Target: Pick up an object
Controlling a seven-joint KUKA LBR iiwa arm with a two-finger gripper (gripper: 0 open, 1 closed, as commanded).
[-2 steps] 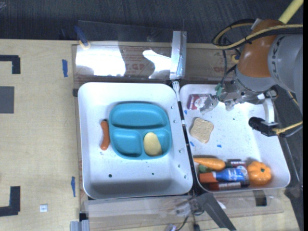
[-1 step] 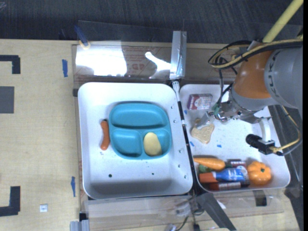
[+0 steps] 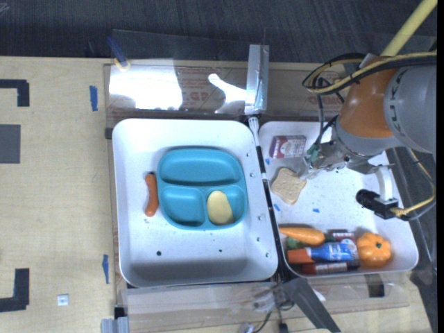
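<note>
Two shallow white bins sit side by side. The left bin (image 3: 132, 186) is smooth plastic with round corners. It holds one blue tray (image 3: 201, 166) with three dips in it, and one yellow egg-shaped thing (image 3: 219, 207) sits in the lower right dip. One thin orange sausage (image 3: 150, 194) lies just beside the tray on the bin floor. The right bin (image 3: 402, 248) holds one flat, pale slice of bread (image 3: 288, 185) with a rough top, one small red and white packet (image 3: 287, 146), one long orange carrot (image 3: 302, 236), one bottle (image 3: 326, 253) with a red cap lying on its side, and one round bumpy orange pumpkin (image 3: 374, 249). The gripper (image 3: 318, 159) hangs low over the right bin, just beside the bread, and I cannot tell how it is set or if it touches the bread.
</note>
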